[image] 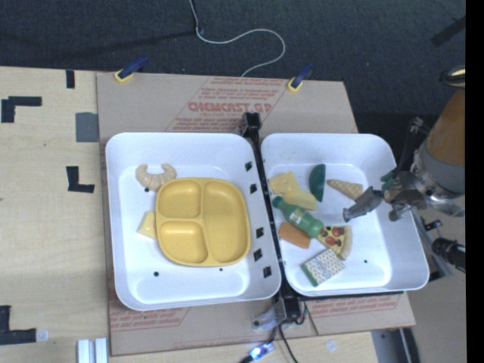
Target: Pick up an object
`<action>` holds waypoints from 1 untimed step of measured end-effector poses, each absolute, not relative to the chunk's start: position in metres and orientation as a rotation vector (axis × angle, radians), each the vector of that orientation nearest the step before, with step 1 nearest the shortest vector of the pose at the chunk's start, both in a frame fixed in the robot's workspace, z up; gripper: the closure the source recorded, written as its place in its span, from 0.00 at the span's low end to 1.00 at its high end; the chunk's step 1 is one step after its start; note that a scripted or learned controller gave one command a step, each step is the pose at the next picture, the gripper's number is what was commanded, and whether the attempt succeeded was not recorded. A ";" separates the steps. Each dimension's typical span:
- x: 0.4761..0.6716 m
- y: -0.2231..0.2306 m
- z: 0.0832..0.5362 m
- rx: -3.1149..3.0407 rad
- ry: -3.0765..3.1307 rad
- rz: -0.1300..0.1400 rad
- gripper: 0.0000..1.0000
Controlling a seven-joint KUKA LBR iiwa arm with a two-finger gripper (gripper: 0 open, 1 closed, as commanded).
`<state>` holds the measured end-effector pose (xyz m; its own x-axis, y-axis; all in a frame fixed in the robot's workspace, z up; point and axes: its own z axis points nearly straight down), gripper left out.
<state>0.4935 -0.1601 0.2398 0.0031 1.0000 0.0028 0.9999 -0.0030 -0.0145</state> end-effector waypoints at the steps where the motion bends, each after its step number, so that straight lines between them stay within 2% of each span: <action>1: 0.496 -0.160 0.246 -2.219 -2.221 0.002 0.00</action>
